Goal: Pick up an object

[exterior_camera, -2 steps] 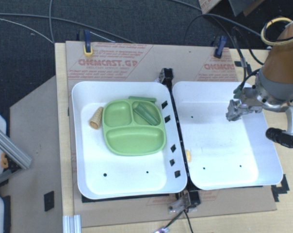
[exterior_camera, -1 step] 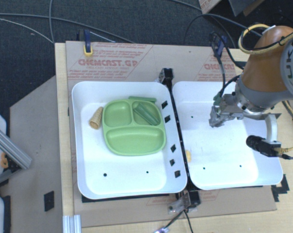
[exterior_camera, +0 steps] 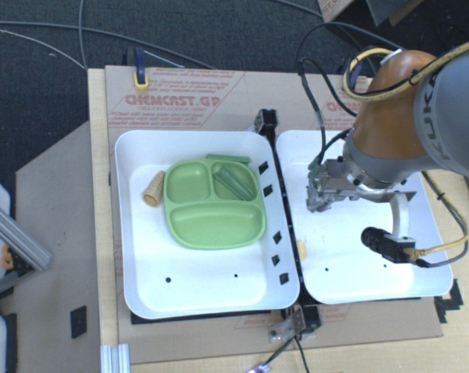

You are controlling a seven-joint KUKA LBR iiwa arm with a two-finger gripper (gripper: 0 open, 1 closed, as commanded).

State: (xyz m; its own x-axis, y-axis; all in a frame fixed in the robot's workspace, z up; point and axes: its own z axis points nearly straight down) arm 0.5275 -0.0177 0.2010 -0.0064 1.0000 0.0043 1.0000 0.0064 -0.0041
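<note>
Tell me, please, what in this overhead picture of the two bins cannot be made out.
- Gripper, camera view: small and blurred under the wrist, so its finger state is unreadable.
- Right bin: the arm covers most of its upper half, hiding anything beneath.
- Green item in the green divided tray: too blurred to identify.
- Small yellowish speck at the right bin's left wall: too tiny to name.
- Arm: cut off by the right edge.

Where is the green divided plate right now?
The green divided plate lies in the left bin, toward its back, with a tan cone touching its left edge.
</note>
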